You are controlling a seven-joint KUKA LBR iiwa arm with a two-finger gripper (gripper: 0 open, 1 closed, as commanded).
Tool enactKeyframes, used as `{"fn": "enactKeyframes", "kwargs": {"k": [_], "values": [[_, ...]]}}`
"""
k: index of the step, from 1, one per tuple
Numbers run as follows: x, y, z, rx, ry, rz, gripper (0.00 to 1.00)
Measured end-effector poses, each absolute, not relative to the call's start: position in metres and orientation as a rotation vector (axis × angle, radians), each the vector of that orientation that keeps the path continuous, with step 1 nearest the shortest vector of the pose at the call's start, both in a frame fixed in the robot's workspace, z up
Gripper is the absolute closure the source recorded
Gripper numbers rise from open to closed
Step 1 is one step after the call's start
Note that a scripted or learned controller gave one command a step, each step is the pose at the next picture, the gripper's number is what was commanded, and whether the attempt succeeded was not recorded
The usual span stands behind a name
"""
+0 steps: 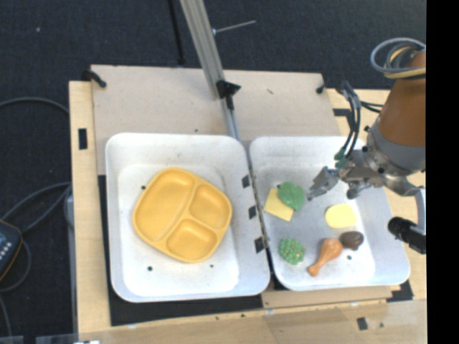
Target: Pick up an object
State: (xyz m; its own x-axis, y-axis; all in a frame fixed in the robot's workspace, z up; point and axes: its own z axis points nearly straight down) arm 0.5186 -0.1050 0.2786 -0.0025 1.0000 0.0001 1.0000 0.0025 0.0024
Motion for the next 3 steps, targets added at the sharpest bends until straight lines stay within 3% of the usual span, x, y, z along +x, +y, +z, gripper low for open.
{"fn": "enactKeyframes", "kwargs": {"k": [1, 3], "values": [[0.519, -0.105, 0.279, 2.22, 2.22, 0.003, 0.0], [0.516, -0.098, 0.173, 2.224, 2.224, -0.005, 0.0]]}}
